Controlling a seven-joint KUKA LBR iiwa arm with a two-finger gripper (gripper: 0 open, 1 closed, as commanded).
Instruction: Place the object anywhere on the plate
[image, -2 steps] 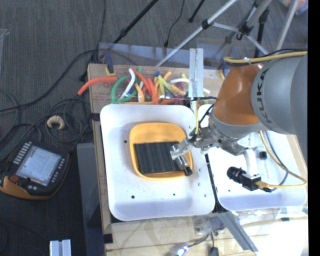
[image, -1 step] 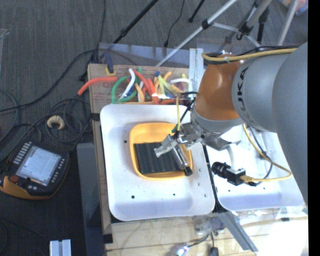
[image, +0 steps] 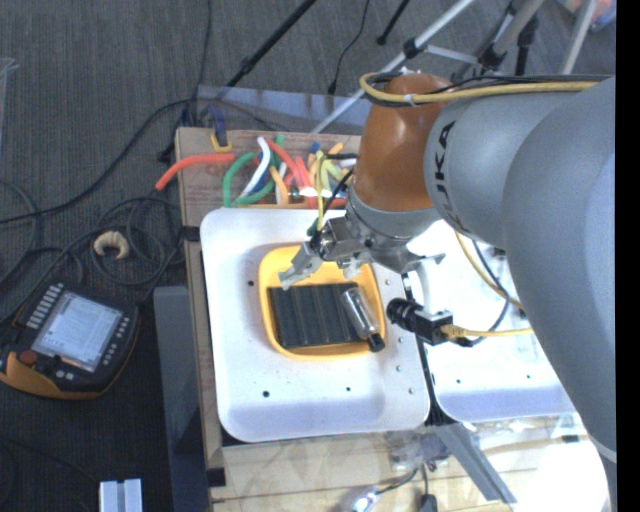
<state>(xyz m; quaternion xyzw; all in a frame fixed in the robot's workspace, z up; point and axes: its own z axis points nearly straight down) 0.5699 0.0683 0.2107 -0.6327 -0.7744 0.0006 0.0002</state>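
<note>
Slim metallic cylinder (image: 357, 311), rigid, light, likely slippery, lying on yellow rectangular plate (image: 270, 290); grasp mid-shaft; two-finger gripper (image: 325, 262) above plate, apparently spread, grasping nothing.

Left white bin (image: 250, 400): shallow, rounded corners, small dark dots on its floor. Right white bin (image: 500, 385): just beside the left one, partly hidden. Wooden bench (image: 300, 475): bears both bins. Coloured cables (image: 265, 170): red, green, white and orange, bunched at the bench's far edge. Handheld control pendant (image: 70, 340): orange and black with a pale screen, on the dark floor at left. Black cables (image: 100, 210): trailing over the floor.
</note>
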